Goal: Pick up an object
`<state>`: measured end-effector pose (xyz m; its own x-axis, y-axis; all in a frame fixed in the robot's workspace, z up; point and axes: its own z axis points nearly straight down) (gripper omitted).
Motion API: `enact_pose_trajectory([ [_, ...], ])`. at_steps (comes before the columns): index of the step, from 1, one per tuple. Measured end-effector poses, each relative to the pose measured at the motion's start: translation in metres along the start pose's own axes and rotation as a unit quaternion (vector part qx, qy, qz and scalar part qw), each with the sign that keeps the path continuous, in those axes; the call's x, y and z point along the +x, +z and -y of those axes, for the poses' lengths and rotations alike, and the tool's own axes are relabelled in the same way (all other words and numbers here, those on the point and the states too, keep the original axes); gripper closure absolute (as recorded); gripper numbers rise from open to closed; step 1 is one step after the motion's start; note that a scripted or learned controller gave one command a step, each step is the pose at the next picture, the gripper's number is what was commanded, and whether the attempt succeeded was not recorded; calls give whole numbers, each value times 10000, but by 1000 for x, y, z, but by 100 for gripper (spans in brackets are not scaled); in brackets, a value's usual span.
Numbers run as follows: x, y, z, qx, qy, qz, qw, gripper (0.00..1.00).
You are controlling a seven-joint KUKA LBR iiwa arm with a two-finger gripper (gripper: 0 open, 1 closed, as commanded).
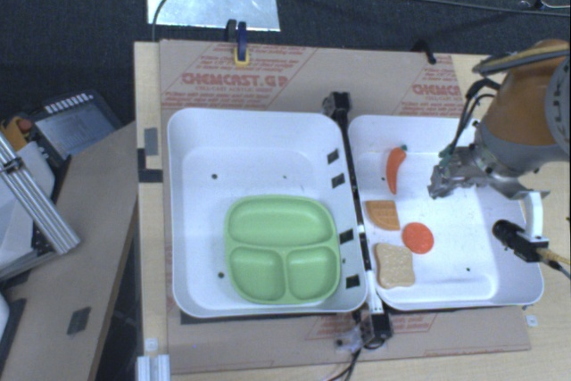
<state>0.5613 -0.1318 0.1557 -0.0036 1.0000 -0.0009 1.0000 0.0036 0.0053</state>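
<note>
The right bin (473, 281) holds several toy foods. An orange carrot (394, 169) lies at its upper left. Below it sit a flat orange-tan piece (384, 214), a round red-orange piece (417, 236) and a tan bread slice (394, 265). My gripper (440, 184) hangs over the right bin's middle, a little to the right of the carrot and above the round piece. I see nothing between its fingers, and whether they are open or shut is unclear.
The left bin (205, 165) holds a green three-compartment plate (282, 247). The arm's grey body with its orange band (526, 116) covers the right bin's upper right corner. A black clamp (339, 105) sits where the bins meet.
</note>
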Motion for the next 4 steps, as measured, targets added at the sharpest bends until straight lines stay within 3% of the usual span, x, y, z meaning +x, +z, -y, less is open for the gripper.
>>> enact_pose_trajectory([
  [2, -1, -82, 1, -2, -8, 1, 10000, 100],
  [4, 113, -78, 2, 14, -35, -15, 10000, 100],
])
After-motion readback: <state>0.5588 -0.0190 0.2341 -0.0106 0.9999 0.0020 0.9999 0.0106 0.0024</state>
